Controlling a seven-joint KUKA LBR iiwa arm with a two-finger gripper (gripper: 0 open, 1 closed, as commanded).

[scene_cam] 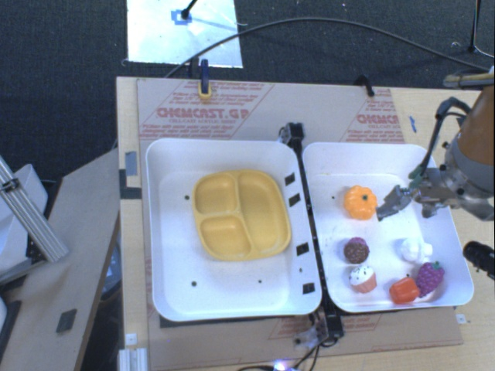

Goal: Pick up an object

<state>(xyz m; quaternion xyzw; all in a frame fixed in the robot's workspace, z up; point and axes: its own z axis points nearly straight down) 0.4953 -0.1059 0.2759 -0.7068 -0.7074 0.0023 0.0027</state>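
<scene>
A yellow divided plate (240, 214) lay in the left white bin (166, 284). At twelve o'clock, a clamp (204, 79) gripped the board's (255, 114) far edge.

two white bins (232, 304), one yellow divided tray (240, 213), and six small toy foods (360, 202) in the right bin.

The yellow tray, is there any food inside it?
No food shows inside the yellow tray; its three compartments look bare. What lies beneath it in the left bin is covered.

End effector (396, 201) beside orange pumpkin (360, 202)
</scene>
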